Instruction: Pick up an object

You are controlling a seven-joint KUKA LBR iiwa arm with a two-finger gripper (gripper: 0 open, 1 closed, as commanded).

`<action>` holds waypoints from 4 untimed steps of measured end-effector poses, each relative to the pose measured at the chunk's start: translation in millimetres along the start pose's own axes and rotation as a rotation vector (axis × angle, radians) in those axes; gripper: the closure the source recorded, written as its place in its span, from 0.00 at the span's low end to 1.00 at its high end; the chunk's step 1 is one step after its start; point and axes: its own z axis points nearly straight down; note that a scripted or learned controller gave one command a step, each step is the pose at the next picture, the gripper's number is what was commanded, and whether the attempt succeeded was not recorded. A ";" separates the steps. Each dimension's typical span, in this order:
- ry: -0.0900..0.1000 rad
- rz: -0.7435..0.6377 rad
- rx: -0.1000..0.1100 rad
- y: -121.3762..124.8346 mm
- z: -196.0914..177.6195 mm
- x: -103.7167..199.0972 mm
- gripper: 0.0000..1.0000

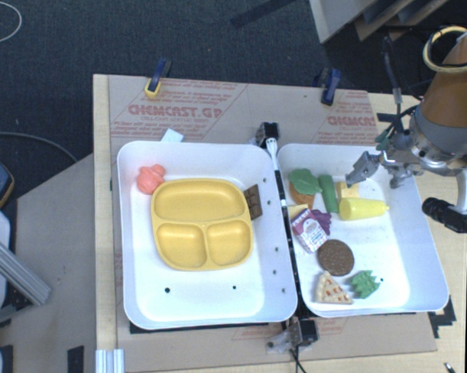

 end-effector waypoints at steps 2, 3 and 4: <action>0.001 0.000 0.000 -10.2 88.2 3.9 0.00; -0.011 0.000 -0.032 -2.8 103.5 0.9 0.00; -0.014 0.001 -0.041 -0.6 91.1 -0.1 1.00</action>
